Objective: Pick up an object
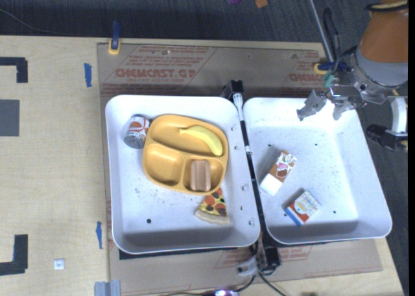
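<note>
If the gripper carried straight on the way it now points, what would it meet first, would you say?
Probably the bare floor of the right bin near its far wall. The gripper points down there, far from both small cartons, though depth is uncertain.

L bin (123, 223): yellow divided tray (162, 159) w/ three compartments. Banana (202, 138) lies in the upper compartment, curved. Brown block (200, 174), upright-ish rectangle, sits in the lower-right compartment. Small can (135, 131), red/white label, on its side, touching tray's upper-left edge. Pizza slice toy (213, 206) flat on bin floor just below the tray.

R bin (363, 159): two small cartons, red/white print. Taller carton (278, 172) near bin's middle-left, tilted. Second carton (303, 206) w/ blue edge, lower, near front wall; the two apart.
</note>
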